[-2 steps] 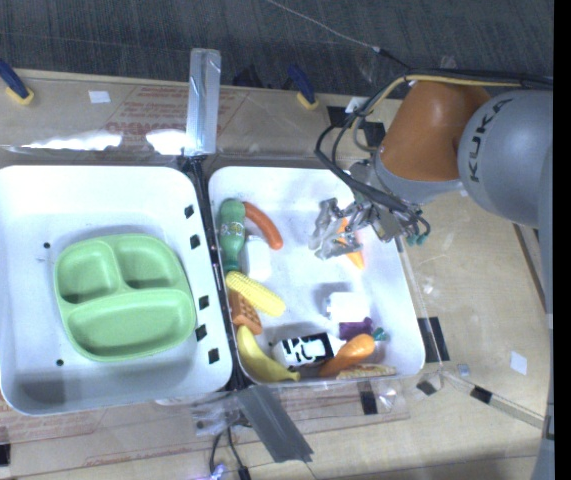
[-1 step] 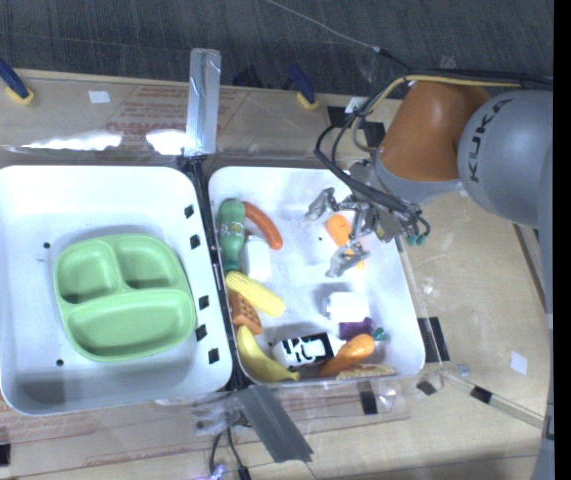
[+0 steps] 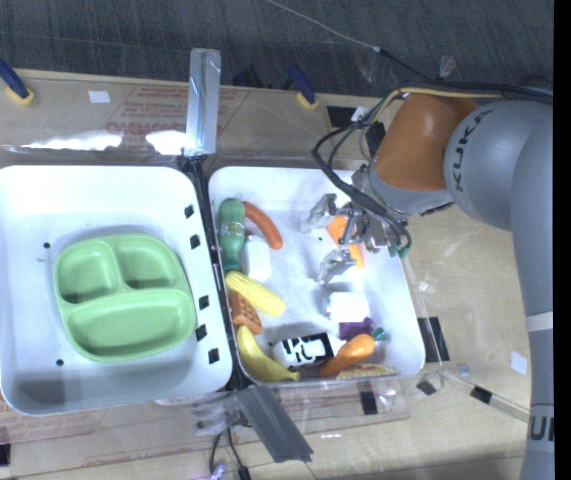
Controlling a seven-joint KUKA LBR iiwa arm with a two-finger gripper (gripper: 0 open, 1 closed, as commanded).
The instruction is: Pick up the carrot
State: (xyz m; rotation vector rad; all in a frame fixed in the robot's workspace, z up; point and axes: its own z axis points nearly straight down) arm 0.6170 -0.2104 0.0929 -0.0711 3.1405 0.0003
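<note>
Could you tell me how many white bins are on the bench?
2: the left bin holds a green divided plate; the right bin holds the toy food, under the pincer.

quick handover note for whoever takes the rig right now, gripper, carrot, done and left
Gripper: inside the right bin, low over its upper right part, fingers spread, nothing between them.
Carrot: lying at the bin's lower right, next to a purple piece and a black-and-white box, apart from the gripper.
Left bin: holds a green divided plate.
Done: arm is in the right bin.
Left: move down-frame to the carrot, close on it, lift.
</note>
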